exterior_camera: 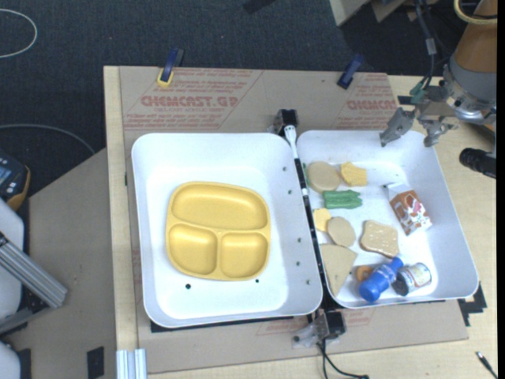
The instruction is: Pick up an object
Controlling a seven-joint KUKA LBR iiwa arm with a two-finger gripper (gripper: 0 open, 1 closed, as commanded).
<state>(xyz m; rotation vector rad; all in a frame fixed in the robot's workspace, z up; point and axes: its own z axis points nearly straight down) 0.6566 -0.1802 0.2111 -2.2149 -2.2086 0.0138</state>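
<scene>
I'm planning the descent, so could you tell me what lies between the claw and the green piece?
In the camera view, a small yellow piece lies between the claw and the green piece; otherwise bare white bin floor.

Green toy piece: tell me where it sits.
The green toy piece lies in the right bin, near its left wall, just below a tan round piece and a yellow piece.

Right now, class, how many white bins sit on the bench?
2: the left bin holds a yellow divided tray; the right bin holds small food items, with the end effector above its far edge.
</scene>
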